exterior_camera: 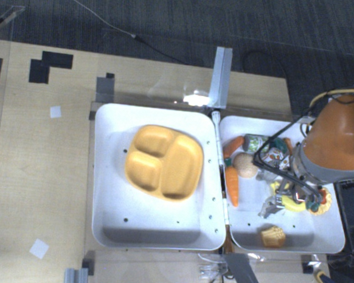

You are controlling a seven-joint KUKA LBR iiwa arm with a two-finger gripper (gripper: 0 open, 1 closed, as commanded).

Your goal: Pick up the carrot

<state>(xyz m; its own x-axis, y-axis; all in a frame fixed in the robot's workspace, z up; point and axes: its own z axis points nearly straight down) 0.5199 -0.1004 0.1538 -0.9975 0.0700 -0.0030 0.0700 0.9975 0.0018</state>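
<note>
The carrot [231,186] lies lengthwise along the left side of the right bin [334,239], its thick end toward the back, close to the divider between the bins. My gripper [273,206] hangs low over the middle of the right bin, a short way to the right of the carrot and apart from it. It sits just beside a yellow banana-like toy [293,204]. Nothing of the carrot is in the gripper. The arm's orange band [342,135] is above the bin's right side.
Around the carrot are a beige round piece [244,166], a second orange piece [231,147], a small can [253,142] and a bread-like lump [272,236] at the front. The left bin [106,224] holds a yellow divided plate [163,161].
</note>
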